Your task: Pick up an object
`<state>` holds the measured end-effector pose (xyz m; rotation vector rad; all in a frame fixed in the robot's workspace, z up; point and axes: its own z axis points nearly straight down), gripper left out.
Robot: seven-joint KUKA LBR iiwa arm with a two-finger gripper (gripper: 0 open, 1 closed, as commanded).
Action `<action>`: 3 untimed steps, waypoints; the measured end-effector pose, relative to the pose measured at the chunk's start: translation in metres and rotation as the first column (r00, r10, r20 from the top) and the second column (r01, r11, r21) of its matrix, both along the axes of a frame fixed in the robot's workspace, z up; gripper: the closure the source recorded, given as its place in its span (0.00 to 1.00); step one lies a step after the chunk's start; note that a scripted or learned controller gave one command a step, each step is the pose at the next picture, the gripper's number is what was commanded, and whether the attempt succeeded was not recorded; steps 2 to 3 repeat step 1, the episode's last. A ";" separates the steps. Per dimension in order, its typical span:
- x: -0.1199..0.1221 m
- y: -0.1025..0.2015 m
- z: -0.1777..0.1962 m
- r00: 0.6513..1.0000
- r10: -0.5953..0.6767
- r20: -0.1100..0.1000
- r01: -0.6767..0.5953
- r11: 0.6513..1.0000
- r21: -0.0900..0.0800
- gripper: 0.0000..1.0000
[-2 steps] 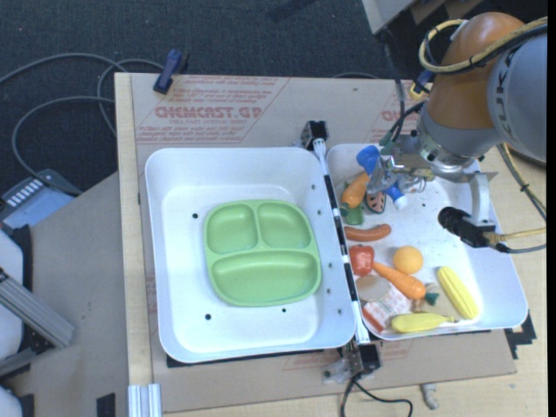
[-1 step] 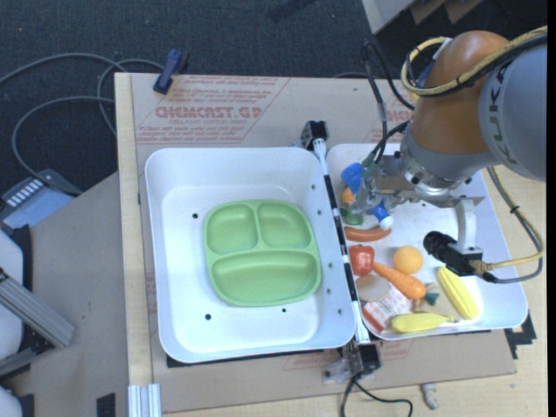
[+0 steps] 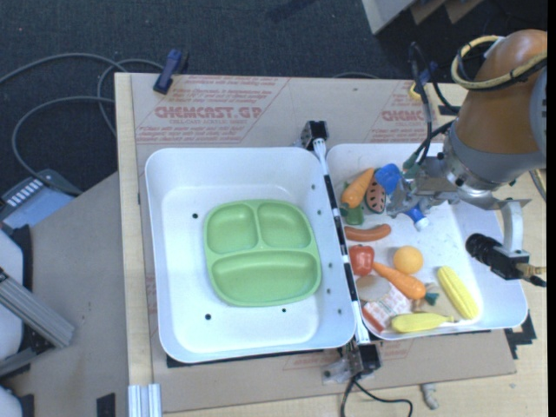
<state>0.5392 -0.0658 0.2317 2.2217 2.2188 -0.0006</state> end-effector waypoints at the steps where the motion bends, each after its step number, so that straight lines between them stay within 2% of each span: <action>1: 0.023 -0.024 -0.018 1.000 0.001 0.000 -0.001 1.000 0.000 1.00; 3: 0.023 -0.024 -0.018 1.000 0.001 0.000 -0.001 1.000 0.000 1.00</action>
